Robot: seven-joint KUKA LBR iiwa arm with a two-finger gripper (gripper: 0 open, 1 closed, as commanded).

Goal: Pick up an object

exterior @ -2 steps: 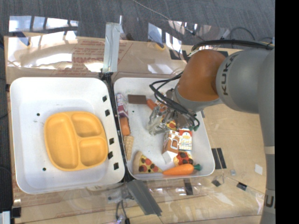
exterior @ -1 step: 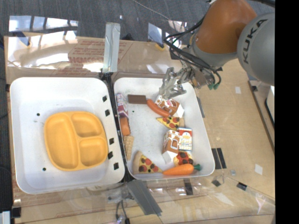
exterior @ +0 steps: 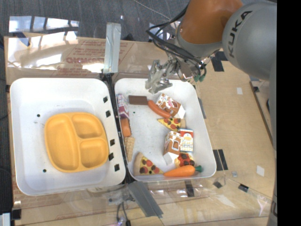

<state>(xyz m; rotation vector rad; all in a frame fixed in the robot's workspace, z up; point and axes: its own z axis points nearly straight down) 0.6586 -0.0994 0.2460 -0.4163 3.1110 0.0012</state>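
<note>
My gripper (exterior: pixel 157 80) hangs over the far rim of the right bin (exterior: pixel 203 126), just above a brown chocolate bar (exterior: pixel 138 99). Nothing shows in it. In that bin lie a red sausage (exterior: pixel 159 109), a small printed carton (exterior: pixel 171 104), a pizza slice (exterior: pixel 171 123), a larger carton (exterior: pixel 179 141), a carrot (exterior: pixel 180 172) and a second pizza slice (exterior: pixel 146 166). Along the bin's left wall lie a purple wrapper (exterior: pixel 122 105), an orange sausage (exterior: pixel 125 126) and a waffle cone (exterior: pixel 129 148).
The left bin (exterior: pixel 28 102) holds a yellow divided plate (exterior: pixel 75 141). The big grey and orange arm (exterior: pixel 221 18) looms over the bench's far right corner, with cables by the wrist. Cardboard and tape lie behind the bins.
</note>
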